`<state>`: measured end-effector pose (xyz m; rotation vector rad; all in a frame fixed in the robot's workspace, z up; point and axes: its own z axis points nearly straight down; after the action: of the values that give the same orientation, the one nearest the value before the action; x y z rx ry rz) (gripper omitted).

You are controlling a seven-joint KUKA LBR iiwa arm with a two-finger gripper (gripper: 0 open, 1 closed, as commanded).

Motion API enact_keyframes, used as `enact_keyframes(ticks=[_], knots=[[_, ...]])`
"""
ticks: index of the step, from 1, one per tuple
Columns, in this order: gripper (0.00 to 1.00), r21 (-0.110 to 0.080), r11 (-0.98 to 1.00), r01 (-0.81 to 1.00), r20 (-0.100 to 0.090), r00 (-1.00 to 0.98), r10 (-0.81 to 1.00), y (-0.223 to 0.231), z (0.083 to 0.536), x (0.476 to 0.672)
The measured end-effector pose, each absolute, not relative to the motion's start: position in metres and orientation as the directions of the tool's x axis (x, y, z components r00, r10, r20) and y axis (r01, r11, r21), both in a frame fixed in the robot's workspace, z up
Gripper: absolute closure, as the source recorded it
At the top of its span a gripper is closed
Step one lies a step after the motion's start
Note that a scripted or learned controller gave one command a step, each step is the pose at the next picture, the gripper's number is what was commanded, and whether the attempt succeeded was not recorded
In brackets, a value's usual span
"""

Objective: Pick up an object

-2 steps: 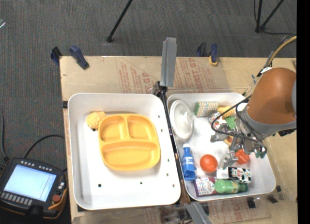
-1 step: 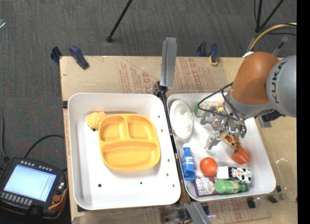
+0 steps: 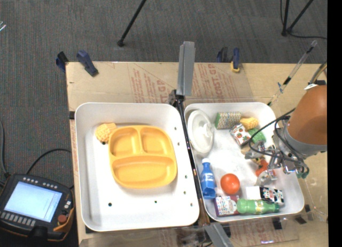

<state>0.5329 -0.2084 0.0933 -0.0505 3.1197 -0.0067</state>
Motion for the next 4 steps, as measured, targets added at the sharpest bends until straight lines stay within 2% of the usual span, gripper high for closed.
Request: enact_keyframes(ticks=[1, 2, 3, 4], knots=[[0.00, 0.002, 1.000, -0.030, -0.002, -1.000, -0.030, -0.180, 0.088, 0.558], [1.00, 0.002, 0.999, -0.034, -0.004, -0.999, -0.034, -0.178, 0.098, 0.559], [0.00, 0.002, 0.999, -0.034, -0.003, -0.999, -0.034, -0.178, 0.097, 0.559], [0.00, 0.001, 1.000, -0.012, -0.001, -1.000, -0.012, -0.212, 0.087, 0.520]])
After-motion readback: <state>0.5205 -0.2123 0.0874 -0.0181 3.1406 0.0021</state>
